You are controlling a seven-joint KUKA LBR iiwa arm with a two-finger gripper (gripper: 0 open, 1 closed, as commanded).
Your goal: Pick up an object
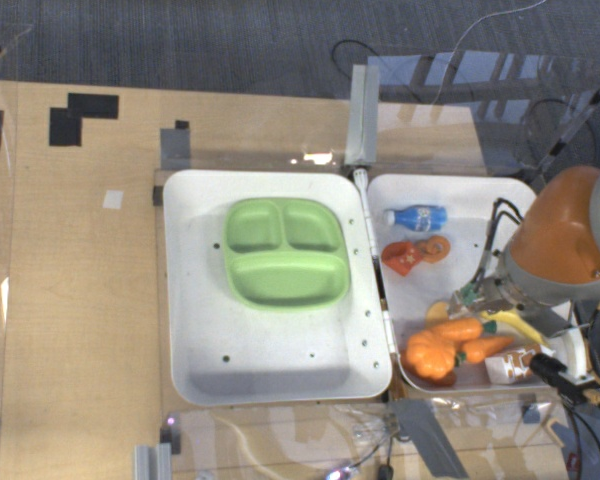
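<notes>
Gripper (477,296) low in right bin (460,193), just above carrot (458,329) and banana (510,321). Finger gap can't be told. Green plate (285,251) in left bin (195,268).

Single fixed overhead camera, angled down at a slant onto bench (70,268); left bin (195,288) and right bin (470,193) both in frame, arm (565,233) entering from right edge.

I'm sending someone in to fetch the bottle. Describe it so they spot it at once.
Look at the right bin, the one without the green tray. The bottle lies on its side near that bin's far left corner, just above a red toy. It is the one blue thing among red, orange and yellow pieces.
</notes>
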